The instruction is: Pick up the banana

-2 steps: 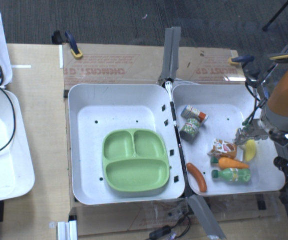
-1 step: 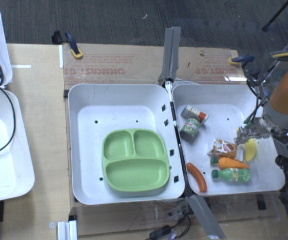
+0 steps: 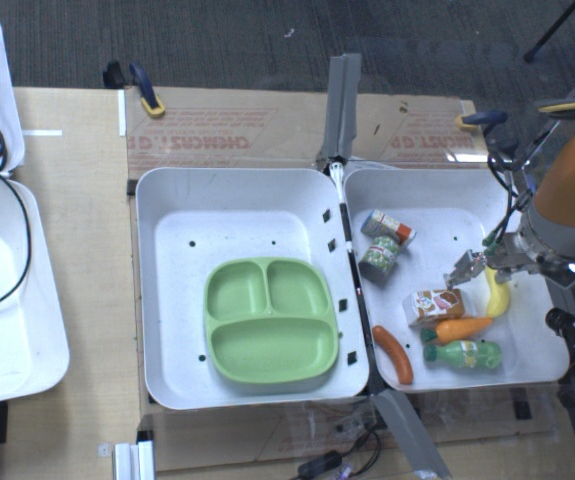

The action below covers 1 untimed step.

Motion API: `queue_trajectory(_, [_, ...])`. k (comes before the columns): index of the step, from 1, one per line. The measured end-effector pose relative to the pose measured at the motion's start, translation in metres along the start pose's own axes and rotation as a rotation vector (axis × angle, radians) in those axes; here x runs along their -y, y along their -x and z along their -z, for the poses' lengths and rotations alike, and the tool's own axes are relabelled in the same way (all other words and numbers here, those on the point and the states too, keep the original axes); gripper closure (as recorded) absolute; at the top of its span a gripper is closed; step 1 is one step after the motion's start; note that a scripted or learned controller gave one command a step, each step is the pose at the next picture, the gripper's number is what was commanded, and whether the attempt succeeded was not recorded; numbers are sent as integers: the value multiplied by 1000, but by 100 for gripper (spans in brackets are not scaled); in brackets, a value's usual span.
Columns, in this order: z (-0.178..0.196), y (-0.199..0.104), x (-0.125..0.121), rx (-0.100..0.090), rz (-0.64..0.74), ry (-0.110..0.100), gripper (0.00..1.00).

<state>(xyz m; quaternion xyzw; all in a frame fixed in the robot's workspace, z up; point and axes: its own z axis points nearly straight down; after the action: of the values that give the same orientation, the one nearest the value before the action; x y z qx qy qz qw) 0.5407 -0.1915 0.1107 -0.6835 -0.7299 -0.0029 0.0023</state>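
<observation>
In the right-hand bin (image 3: 437, 196) we see the jaws (image 3: 477, 265) low over the white floor, at the end of the grey arm (image 3: 567, 193) with its orange band; we cannot tell from this slanted view how they are set, and we see nothing between them. Just beside the jaws, on the arm's side and a little toward the near edge, lies the banana (image 3: 496, 295). It is small, plain yellow and gently curved, running from under the wrist down toward the near wall, its upper end partly hidden by the metal of the wrist. Whether the jaws touch it we cannot tell.

Below the jaws sits a small carton (image 3: 435, 306) with a printed face, and against its near side an orange carrot (image 3: 459, 329), whose tip comes close to the banana's lower end. Nearer still lies a green bottle (image 3: 464, 355) on its side. Further off, by the divider, we find a red sausage (image 3: 394, 354). Beyond the jaws, toward the far wall, lie a dark green can (image 3: 378, 259) and a second can with a red end (image 3: 388, 228). Across the divider, the left bin (image 3: 167, 298) carries a green divided plate (image 3: 271, 320). Both bins rest on the desk (image 3: 77, 178).
</observation>
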Motion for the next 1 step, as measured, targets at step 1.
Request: queue_trajectory(1, [-11,17,11,-3,-1,17,0])
